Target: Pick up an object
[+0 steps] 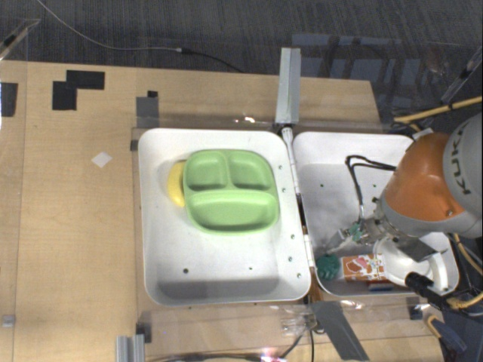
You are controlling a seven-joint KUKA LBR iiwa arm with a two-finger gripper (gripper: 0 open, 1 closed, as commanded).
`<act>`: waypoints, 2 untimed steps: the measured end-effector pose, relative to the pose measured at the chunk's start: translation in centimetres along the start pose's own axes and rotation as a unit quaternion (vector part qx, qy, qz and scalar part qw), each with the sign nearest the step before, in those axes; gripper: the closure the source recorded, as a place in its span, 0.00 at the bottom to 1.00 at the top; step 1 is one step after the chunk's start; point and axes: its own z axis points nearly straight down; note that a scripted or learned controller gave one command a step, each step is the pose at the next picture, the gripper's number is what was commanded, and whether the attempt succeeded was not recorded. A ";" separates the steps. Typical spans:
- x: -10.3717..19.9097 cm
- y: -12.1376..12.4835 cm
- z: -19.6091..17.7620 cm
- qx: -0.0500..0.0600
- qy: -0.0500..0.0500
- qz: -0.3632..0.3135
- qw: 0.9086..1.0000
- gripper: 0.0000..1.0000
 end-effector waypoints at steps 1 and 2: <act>-2.1 -0.6 0.0 0.000 0.001 -0.044 0.999 0.00; -2.3 -0.3 -1.1 -0.003 -0.003 -0.043 0.999 1.00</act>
